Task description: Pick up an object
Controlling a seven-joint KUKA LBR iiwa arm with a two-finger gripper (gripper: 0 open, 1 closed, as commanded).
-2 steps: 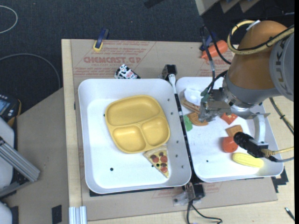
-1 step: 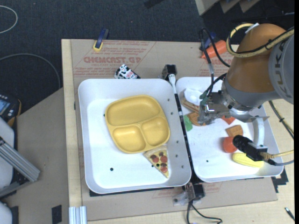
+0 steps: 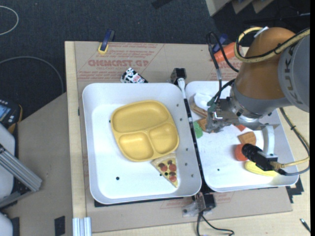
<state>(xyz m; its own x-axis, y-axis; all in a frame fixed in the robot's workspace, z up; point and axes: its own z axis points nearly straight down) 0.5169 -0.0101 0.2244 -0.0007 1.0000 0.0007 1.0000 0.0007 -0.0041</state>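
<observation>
My gripper (image 3: 212, 125) hangs low over the left side of the right bin (image 3: 221, 178), beneath the orange-banded wrist. Just to its left a small green object (image 3: 198, 130) lies by the bin's wall, touching or nearly touching the gripper. Behind it lie a brown piece (image 3: 198, 111) and a white object (image 3: 201, 101). To the right of the gripper I see a tan block (image 3: 246, 138), an orange object (image 3: 239, 153), a red bit (image 3: 240, 128) and a yellow banana-like piece (image 3: 255, 169). The arm hides the bin's back right.
The left bin (image 3: 98, 146) holds a yellow divided plate (image 3: 144, 130) and a toy pizza slice (image 3: 169, 169) near its front right corner. A black-and-white item (image 3: 132, 76) and a blue-and-yellow tool (image 3: 105, 43) lie on the bench behind the bins.
</observation>
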